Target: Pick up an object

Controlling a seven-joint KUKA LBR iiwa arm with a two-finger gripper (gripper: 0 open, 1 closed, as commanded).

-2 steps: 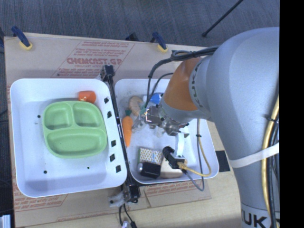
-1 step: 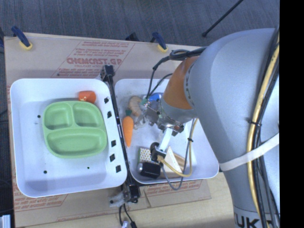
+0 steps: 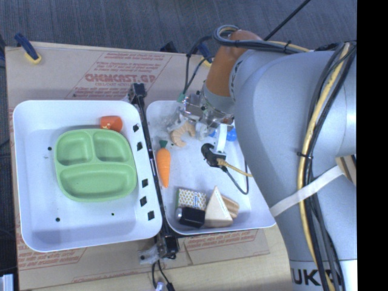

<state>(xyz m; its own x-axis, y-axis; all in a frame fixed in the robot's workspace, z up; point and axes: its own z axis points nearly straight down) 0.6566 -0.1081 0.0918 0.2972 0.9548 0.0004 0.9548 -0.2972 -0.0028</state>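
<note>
Cardboard sheet (image 3: 121,71) on the desk reads "CHEMCAST GP" in red; hand (image 3: 193,115) low at right bin's (image 3: 254,220) far edge, grip state unclear.

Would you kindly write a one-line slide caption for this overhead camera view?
KUKA arm's gripper lowered into the right bin near a toy carrot; a green divided plate lies in the left bin.

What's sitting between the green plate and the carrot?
In the camera view, the bins' touching walls, lined with black clips, lie between the green plate in the left bin and the carrot in the right bin.
</note>
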